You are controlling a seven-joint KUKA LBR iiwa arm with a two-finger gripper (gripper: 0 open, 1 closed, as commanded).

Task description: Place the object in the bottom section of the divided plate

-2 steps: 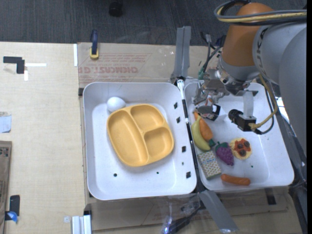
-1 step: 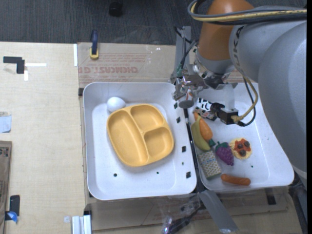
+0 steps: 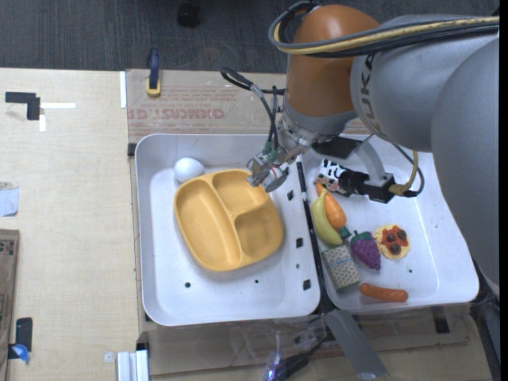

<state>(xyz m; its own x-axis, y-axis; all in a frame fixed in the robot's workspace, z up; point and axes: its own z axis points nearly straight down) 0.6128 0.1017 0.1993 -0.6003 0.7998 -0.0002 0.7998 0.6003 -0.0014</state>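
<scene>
Yellow divided plate (image 3: 228, 221) of three sections lying flat and slightly turned in the left white bin (image 3: 159, 276), with a small white egg-like object (image 3: 189, 168) resting on the bin floor just beside its upper-left rim.

Arm (image 3: 444, 78) cut off at right edge — small item (image 3: 270, 173) at plate rim too blurred to identify

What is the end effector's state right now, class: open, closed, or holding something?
End effector: cannot be told; it sits over the upper right rim of the yellow divided plastic plate, too small and blurred to judge.
</scene>
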